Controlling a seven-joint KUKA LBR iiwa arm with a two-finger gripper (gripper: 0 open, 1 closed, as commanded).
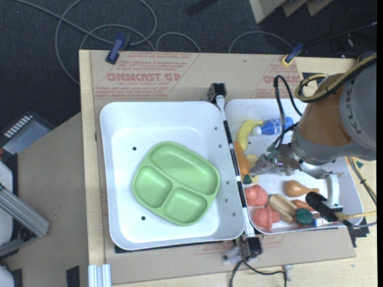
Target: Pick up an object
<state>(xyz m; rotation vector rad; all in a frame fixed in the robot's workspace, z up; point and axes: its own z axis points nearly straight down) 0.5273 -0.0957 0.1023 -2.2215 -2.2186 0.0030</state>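
My gripper (267, 162) hangs low over the middle of the right bin (261, 107), reaching in from the right. It is just below a yellow banana (245, 133) and a small bottle with a blue cap (273, 126). A pink-red lump (256, 195) lies right in front of it. Nearer the front wall are a second red lump (265, 218), a tan roll (280, 206), an orange-brown piece (294, 188) and a teal piece (304, 218). An orange strip (242, 158) lies along the bin's left wall. The arm's body hides the bin's right side.
The left bin (119, 124) holds a green divided plate (175, 183), set at a slant. A black-clamped divider (228, 142) runs between the two bins. Cables trail behind the bench and over the right bin's back corner.
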